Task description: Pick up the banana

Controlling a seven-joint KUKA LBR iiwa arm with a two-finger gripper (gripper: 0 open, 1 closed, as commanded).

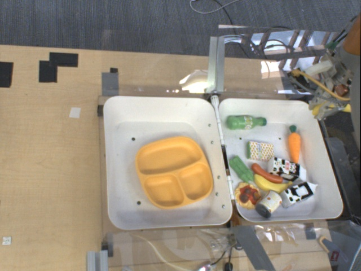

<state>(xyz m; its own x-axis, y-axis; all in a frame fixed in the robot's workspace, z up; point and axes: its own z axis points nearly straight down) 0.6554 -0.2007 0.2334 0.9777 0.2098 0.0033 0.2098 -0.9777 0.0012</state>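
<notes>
Two shallow white plastic bins sit on a pale tan wooden tabletop (pixel 51 168), which bears black square marks at its 10 o'clock corner. The left bin (pixel 121 123) holds an orange-yellow three-part plate (pixel 174 171). In the right bin (pixel 316 202) lie a bright green bottle (pixel 245 122) at 12 o'clock, an orange carrot with a green top (pixel 294 145) at 2 o'clock, a yellow banana (pixel 269 183), a red sausage (pixel 266 173), and two black-and-white cow-patterned cartons (pixel 297 192). Beyond the tabletop the floor (pixel 113 16) is dark grey.
</notes>
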